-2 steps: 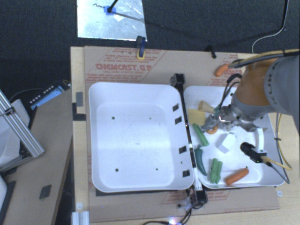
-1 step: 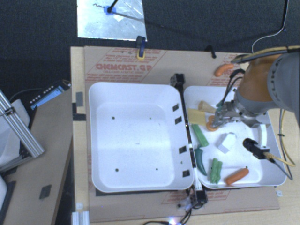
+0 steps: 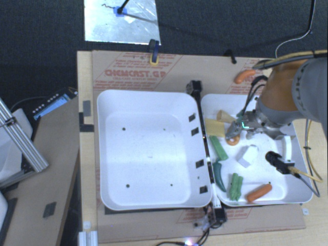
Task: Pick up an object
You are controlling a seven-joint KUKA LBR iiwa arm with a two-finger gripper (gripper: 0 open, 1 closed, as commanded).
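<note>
My gripper (image 3: 234, 132) hangs low over the upper middle of the right bin (image 3: 302, 188). A small orange-red round piece (image 3: 233, 141) sits right under its tip, and whether it is gripped is hidden. Just left of it lie a pale yellow wedge (image 3: 215, 128) and a tan piece (image 3: 224, 116). A white block (image 3: 247, 156) lies below and to the right. Green pieces (image 3: 219, 148) (image 3: 234, 186) and a dark green pepper (image 3: 219, 174) lie along the bin's left and front. An orange carrot (image 3: 258, 192) lies near the front edge.
The left bin (image 3: 102, 137) stands beside the right one, with black clips (image 3: 197, 132) along the shared rim. An orange sausage-shaped piece (image 3: 245, 76) lies on the cardboard behind the right bin. A blue and yellow clamp (image 3: 154, 53) holds the board's far edge.
</note>
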